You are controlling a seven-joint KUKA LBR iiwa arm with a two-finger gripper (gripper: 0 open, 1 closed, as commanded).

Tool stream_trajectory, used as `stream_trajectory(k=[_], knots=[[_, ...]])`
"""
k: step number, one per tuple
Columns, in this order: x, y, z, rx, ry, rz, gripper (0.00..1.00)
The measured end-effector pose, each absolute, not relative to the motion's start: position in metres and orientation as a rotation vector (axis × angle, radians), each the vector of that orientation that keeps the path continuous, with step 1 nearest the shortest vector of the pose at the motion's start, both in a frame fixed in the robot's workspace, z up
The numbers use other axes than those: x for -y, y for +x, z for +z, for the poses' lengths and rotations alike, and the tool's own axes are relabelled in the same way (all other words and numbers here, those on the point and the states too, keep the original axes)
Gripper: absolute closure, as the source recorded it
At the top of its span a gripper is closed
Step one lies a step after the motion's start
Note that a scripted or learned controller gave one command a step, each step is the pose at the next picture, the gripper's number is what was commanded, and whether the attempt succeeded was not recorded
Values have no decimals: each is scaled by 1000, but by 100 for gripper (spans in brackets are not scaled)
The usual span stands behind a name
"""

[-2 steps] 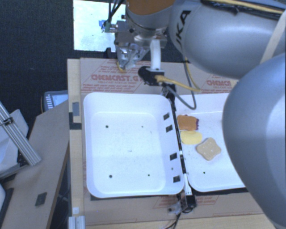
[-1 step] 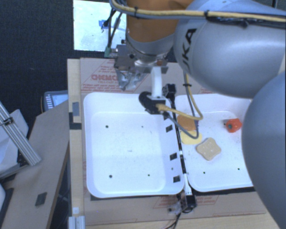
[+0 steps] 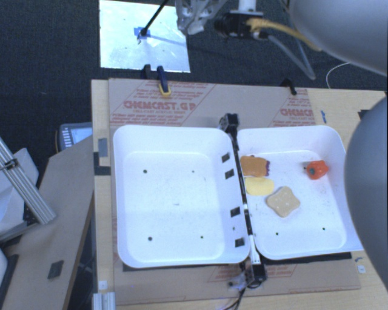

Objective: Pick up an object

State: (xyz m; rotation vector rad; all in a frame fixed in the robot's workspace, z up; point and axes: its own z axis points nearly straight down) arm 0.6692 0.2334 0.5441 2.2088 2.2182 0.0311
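The bench (image 3: 73,181) carries a brown board printed with red letters, and two white bins sit on it side by side over dark carpet. The gripper (image 3: 195,17) hangs high at the far edge, above a shiny metal sheet (image 3: 144,36), cut off by the frame, so I cannot tell its state. Well below and to its right, the right bin (image 3: 303,242) holds an orange block (image 3: 254,166), a yellow disc (image 3: 259,186) touching it, a tan biscuit-like piece (image 3: 283,201) and a red pepper (image 3: 316,169). The left bin (image 3: 176,194) lies nearer. The objects' axes are hard to read.
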Motion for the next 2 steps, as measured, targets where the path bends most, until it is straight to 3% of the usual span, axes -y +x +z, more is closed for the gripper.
stream_trajectory(k=[1,2], knots=[[-234,668,533,-2226,2216,4,0],[-234,668,545,-2229,2211,8,100]])
